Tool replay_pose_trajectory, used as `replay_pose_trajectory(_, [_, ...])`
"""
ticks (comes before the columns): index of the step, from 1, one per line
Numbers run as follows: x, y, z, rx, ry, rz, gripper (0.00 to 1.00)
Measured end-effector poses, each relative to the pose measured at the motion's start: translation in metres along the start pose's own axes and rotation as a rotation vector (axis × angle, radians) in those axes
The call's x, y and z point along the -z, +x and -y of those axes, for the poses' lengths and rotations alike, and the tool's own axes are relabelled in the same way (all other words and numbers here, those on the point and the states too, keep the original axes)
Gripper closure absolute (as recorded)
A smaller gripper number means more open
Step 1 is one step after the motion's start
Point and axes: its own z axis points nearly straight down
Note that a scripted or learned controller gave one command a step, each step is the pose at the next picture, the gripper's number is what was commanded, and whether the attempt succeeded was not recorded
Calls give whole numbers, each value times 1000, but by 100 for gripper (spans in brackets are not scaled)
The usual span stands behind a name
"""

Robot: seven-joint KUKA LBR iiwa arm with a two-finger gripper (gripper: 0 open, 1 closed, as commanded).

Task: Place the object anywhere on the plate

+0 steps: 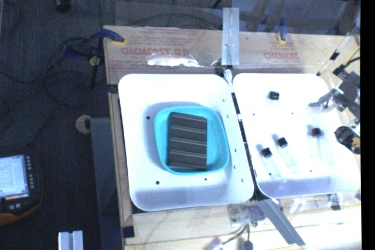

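In the left of the two shallow white plastic bins sits a rounded-square light blue plate, and on that plate lies a dark grey ribbed rectangular block. The block rests flat near the plate's middle, its long side running from the far edge toward the near edge, with three or four raised ridges crossing it. Blue rim shows around all its sides, a wider strip on the right than on the left.

The right white bin touches the left one along a dark seam. Four small black pieces lie scattered on its floor, well apart from one another: one near the far side, one toward the right, two closer to the near-left part.

At the right edge of the view, over the right bin's far-right corner, the grey metal gripper of the arm reaches in; its tip is small and blurred, so whether it is apart or together cannot be told. Nothing is seen between its tip parts.

Both bins rest on a pale wooden bench board. Red printed lettering runs along the board's far strip, upside down to the camera and too blurred to read with certainty. A blue-and-yellow clamp grips the board's far-left corner. On the dark floor at lower left lies a handheld control pendant with a lit screen; its text is too small to read.
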Motion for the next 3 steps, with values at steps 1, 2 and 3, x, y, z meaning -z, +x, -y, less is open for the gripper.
replay_pose_trajectory(1, [42,-10,-10,-76,-1,0,0])
replay_pose_trajectory(2, [-89,-10,-10,-152,4,0,0])
replay_pose_trajectory(3, [-2,34,-54,-140,-1,1,0])
